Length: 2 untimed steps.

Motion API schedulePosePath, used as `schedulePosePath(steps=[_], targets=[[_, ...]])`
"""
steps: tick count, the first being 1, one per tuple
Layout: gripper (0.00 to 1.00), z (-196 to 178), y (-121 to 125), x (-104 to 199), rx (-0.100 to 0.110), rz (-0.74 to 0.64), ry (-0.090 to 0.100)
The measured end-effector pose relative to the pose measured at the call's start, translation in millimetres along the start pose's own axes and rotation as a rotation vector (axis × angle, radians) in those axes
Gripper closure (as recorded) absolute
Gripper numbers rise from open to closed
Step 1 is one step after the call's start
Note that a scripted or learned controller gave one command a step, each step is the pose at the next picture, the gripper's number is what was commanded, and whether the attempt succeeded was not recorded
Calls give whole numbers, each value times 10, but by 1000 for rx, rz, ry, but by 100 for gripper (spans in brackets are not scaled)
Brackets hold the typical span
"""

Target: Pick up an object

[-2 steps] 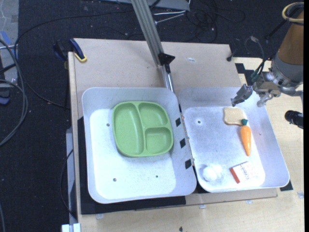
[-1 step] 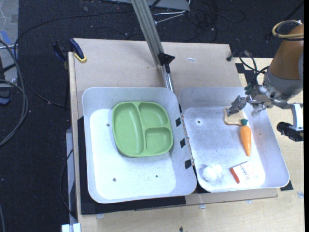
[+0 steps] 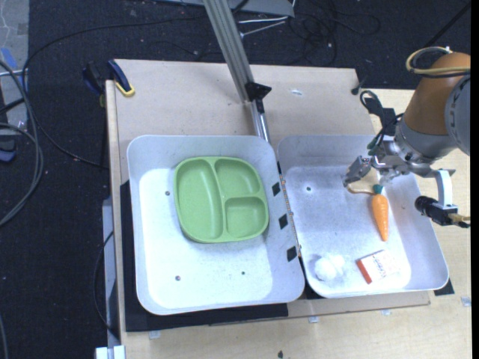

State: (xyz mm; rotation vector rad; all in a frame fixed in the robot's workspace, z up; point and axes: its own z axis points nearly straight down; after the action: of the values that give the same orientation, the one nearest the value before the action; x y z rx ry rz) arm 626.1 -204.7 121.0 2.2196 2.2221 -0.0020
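White ball and small carton lie well below the end effector. Its fingers appear spread, pinching nothing, poised just above-left of the carrot, the likeliest target.

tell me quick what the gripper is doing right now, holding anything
gripper: over the right bin, just above the carrot's green top; open or closed cannot be told, nothing seen held.

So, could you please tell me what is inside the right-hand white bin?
The right-hand white bin holds an orange toy carrot, a white crumpled ball and a small red-and-white box. The claw covers part of its far floor.
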Motion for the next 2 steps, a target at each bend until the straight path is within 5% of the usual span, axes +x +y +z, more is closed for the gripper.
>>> schedulePosePath(steps=[1, 2], targets=[[100, -135, 9, -1, -4, -1, -1], [100, -729, -47, 46, -7, -1, -1]])
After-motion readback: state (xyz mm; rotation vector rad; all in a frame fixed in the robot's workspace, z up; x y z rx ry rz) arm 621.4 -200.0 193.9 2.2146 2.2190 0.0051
